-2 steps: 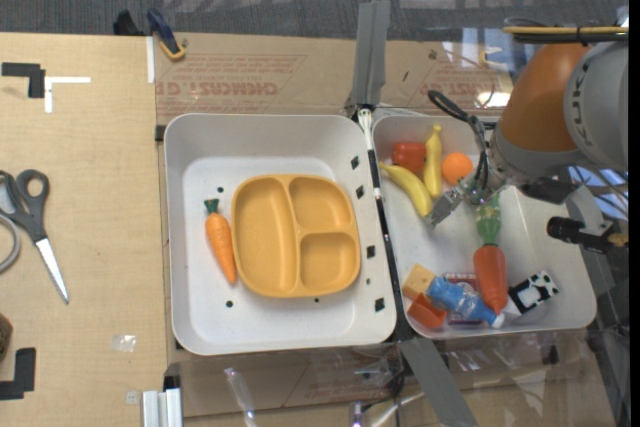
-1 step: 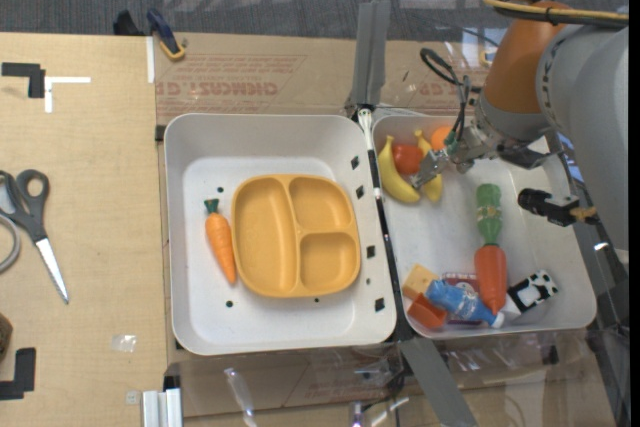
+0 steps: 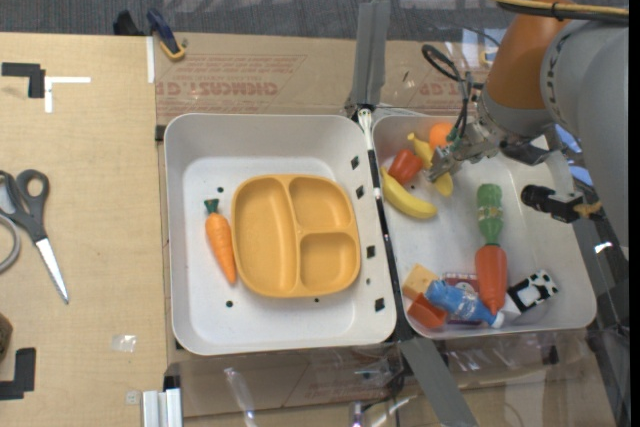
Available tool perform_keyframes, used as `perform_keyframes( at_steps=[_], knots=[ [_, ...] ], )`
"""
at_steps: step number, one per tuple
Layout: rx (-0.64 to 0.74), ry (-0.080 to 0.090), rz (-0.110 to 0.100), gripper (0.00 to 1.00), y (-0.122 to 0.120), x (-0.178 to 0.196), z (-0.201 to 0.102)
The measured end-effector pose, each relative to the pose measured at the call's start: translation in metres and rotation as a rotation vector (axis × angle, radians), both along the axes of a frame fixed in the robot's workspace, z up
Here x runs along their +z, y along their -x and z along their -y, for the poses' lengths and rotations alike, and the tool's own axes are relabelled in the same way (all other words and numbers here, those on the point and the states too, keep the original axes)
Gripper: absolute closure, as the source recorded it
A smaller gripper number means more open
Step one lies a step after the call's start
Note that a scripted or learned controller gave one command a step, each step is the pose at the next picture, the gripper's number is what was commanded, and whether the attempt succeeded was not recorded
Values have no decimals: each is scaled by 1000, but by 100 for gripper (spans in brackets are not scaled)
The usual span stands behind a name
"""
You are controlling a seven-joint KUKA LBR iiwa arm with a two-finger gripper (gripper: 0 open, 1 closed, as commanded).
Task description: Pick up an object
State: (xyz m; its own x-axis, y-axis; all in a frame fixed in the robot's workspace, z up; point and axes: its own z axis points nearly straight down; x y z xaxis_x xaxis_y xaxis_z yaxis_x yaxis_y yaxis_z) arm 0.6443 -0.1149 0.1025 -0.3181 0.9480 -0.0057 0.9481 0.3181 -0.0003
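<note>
In the right white bin (image 3: 570, 315), the gripper (image 3: 447, 158) hangs over a yellow plastic banana (image 3: 408, 201); finger spread unclear; likely lining up a grasp.

Orange carrot (image 3: 220, 245) beside yellow-orange plate (image 3: 297, 235) (white bin (image 3: 190, 315)); yellow banana (image 3: 408, 202), black-and-white toy (image 3: 532, 292).

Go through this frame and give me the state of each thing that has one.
pincer: low in right bin by fruit pile, grip unclear
divided plate: upright, nothing in it, left bin
small carrot: lying beside plate
banana: lying flat, right bin
large carrot: lying flat, right bin
scissors: on bench, blades shut
</note>
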Motion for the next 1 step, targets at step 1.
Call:
perform_keyframes(
  at_steps=[1],
  knots=[
    [-96,-3,0,100,-15,96,-49]
  ],
)
